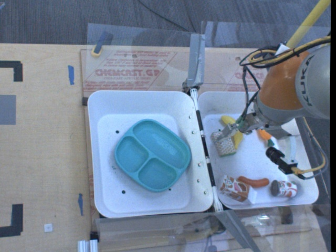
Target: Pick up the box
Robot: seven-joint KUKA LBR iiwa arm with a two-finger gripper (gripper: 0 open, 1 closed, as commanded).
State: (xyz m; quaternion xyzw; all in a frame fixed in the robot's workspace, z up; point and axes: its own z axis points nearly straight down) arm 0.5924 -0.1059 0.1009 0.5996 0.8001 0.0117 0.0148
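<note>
A small speckled grey-green box (226, 147) lies in the right bin (310, 193), near its left wall. My gripper (229, 133) hangs right over the box's upper edge, reaching in from the right under the orange-banded wrist (281, 91). A yellow banana-shaped toy (229, 121) lies just behind the gripper, partly hidden by it. A second red and white box (234, 189) rests near the front of the same bin.
A turquoise divided plate (152, 154) lies in the left bin (100, 109). In the right bin are an orange carrot toy (264, 135), a brown sausage (254, 182) and a small can (284, 188). Black cabling (281, 161) trails off the wrist.
</note>
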